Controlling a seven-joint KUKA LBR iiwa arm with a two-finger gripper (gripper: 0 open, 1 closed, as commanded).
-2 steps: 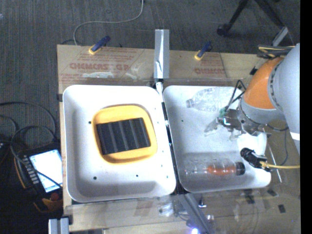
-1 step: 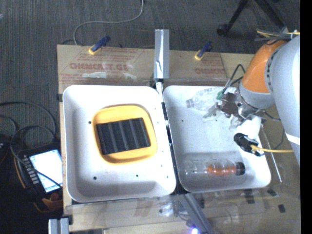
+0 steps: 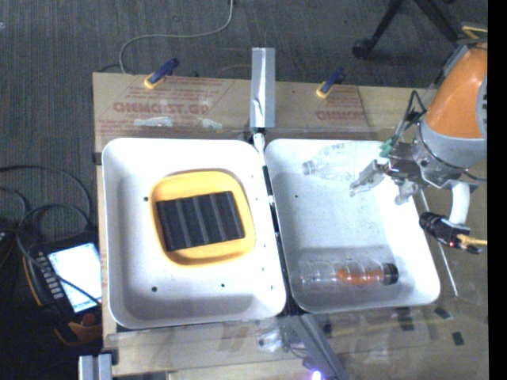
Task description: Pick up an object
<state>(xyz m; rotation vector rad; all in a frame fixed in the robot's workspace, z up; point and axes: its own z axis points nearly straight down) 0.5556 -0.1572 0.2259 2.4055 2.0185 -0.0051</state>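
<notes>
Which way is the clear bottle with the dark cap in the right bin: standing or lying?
Lying. The clear bottle rests lengthwise along the right bin's near wall, cap pointing right.

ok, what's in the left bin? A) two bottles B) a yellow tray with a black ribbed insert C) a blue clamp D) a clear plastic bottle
B: the yellow tray with a black ribbed insert lies flat in the left white bin; both clear plastic bottles are in the right white bin.

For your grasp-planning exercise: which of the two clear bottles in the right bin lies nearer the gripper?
The empty bottle at the bin's far edge, just left of the gripper. The other bottle, with orange contents and a dark cap, lies along the near wall.
</notes>
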